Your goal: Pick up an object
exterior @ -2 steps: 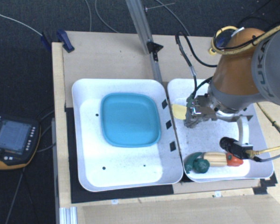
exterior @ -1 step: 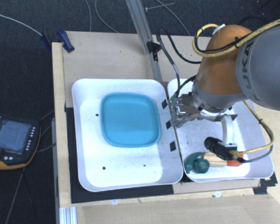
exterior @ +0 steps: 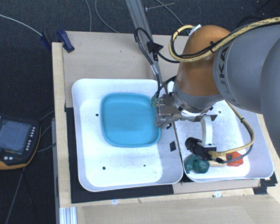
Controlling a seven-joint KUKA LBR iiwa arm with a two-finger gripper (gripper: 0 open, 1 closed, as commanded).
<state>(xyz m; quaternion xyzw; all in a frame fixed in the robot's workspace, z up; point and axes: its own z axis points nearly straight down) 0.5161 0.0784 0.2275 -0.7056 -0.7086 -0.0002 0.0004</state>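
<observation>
Camera view: gripper [exterior: 164,113] low at the blue tray's [exterior: 128,120] right edge in the left bin [exterior: 86,162], finger state can't be told, nothing seen held; teal object [exterior: 197,164] in right bin [exterior: 259,164]; pick not yet done.

Arm over two white bins on the table [exterior: 107,55]

A blue plate [exterior: 128,119] lies in the left bin [exterior: 84,139]; the gripper [exterior: 162,113] hangs at its right edge, beside the right bin [exterior: 259,148] holding a teal object [exterior: 197,164].
</observation>
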